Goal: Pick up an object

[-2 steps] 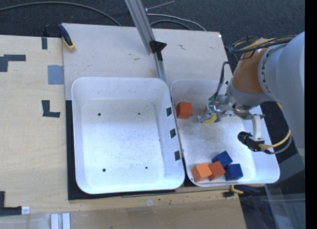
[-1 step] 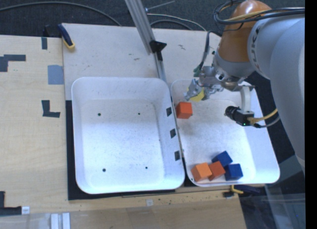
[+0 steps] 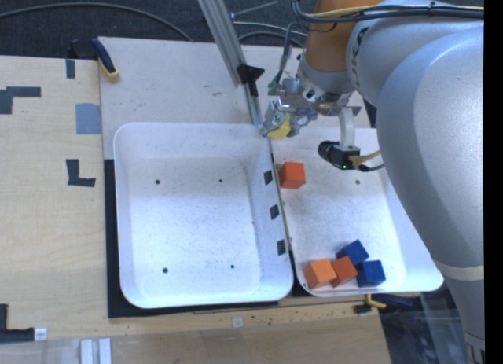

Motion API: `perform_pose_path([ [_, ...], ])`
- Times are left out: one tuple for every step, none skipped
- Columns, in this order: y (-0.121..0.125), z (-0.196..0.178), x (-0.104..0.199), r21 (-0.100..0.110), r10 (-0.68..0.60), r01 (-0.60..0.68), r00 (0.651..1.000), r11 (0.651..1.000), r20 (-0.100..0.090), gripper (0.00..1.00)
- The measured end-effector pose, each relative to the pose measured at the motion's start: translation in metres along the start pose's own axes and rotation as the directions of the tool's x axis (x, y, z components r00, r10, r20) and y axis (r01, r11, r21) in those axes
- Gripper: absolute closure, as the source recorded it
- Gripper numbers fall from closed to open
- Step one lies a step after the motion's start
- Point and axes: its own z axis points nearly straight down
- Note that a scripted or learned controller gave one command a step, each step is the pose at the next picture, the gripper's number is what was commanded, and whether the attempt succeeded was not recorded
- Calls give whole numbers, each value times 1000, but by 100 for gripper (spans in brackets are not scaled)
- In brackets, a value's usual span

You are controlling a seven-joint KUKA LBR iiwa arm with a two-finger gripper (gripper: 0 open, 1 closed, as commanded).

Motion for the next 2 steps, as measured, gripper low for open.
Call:
perform_pose_path([
  [-2,0,-5,3,6,-6,1000,1000,4,0],
  [-2,-10,-8,3,7,-7,1000,1000,11,100],
])
